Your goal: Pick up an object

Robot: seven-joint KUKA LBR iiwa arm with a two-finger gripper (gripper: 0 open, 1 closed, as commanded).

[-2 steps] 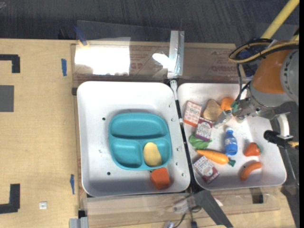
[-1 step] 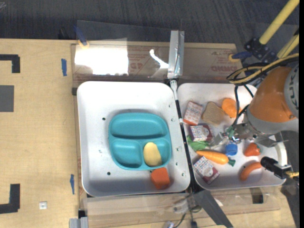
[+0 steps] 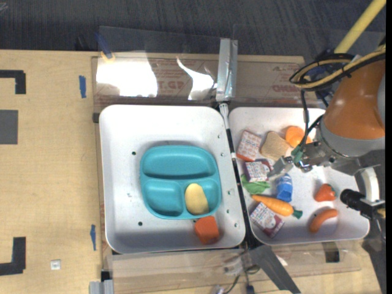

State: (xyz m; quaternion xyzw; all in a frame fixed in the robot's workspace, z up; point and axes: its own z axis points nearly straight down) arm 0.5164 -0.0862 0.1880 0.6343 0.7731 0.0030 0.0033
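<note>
The end effector (image 3: 288,163), fingers spread and holding nothing, hovers above the small blue plastic bottle (image 3: 284,188) for descent.

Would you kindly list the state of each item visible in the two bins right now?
teal tray: flat in the left bin, holding the potato
potato: resting in the tray's lower right compartment
orange block: on the left bin floor, outside the tray
carrot: lying flat in the right bin
blue bottle: lying near the pincer
pincer: low over the right bin, holding nothing visible
</note>
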